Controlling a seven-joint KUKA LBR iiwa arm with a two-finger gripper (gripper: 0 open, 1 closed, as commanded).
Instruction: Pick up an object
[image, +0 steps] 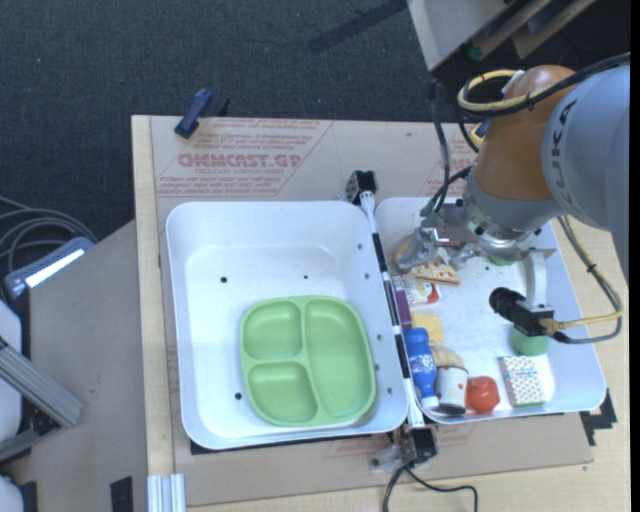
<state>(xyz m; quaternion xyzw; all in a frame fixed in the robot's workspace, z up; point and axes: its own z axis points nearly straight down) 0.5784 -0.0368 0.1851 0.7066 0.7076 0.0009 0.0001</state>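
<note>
My gripper (436, 240) hangs low over the back left part of the right bin (580, 300), under the grey arm with its orange band. Just in front of it lies a tan wedge with holes (440, 273), and a small white and red item (426, 293) lies beside that. I see nothing held. Further forward in the same bin lie a blue bottle (418, 358), a yellow piece (435, 328), a red round object (482, 393), a patterned box (526, 380) and a green round piece (530, 343).
The left bin (200, 250) holds a green divided plate (305, 358). A purple strip (402, 300) lies along the wall between the bins. A blue object (193, 113) rests on the board behind the bins.
</note>
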